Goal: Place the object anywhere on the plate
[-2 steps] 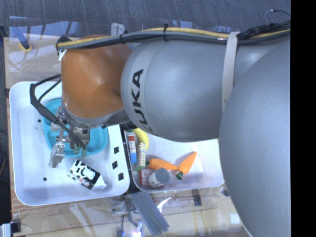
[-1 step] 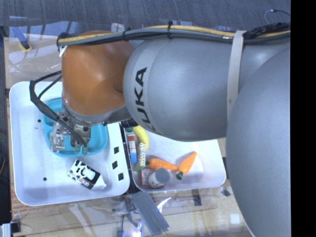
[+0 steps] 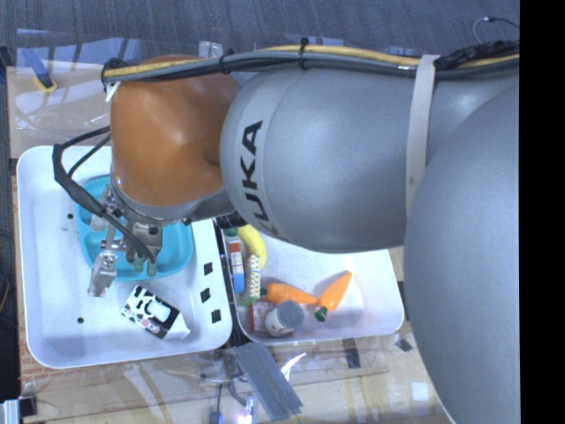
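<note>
The block (image 3: 154, 312), a boxy piece with a black-and-white blotched pattern, is lying flat near the front of the left bin (image 3: 35, 343), just beside the plate and off its rim. In the right bin (image 3: 381, 314), two tapered orange carrots (image 3: 291, 294), a grey-topped can (image 3: 282, 318) and a curved yellow banana (image 3: 254, 244) are being held together against the dividing wall. Farther back, the plate (image 3: 181, 247), smooth, blue and glossy, is being partly covered by the gripper (image 3: 124, 254), which is being held low above it. Whether the gripper is wide, narrow or holding anything cannot be told. Above it, the rounded orange band (image 3: 168, 140) is being followed by the arm (image 3: 335, 148), smooth grey and bulbous.
</note>
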Controlling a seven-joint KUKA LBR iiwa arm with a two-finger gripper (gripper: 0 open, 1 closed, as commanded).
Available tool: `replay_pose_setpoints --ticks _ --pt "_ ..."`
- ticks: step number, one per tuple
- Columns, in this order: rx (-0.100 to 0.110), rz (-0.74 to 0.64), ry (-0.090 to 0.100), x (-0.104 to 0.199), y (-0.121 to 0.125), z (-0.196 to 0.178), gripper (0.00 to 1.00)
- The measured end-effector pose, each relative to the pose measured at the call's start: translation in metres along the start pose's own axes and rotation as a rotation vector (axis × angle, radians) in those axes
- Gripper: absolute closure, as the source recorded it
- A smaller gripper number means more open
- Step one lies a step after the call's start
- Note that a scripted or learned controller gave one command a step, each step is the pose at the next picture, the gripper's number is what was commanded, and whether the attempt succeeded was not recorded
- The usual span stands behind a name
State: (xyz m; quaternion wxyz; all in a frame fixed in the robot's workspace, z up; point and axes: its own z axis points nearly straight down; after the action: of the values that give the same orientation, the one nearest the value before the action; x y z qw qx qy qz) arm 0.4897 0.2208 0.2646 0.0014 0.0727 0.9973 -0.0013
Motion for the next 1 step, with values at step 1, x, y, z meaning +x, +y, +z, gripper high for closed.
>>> replay_pose_setpoints --ticks 1 --pt "-0.001 -0.003 -0.002 -0.0006 0.0010 -0.0103 1.00"
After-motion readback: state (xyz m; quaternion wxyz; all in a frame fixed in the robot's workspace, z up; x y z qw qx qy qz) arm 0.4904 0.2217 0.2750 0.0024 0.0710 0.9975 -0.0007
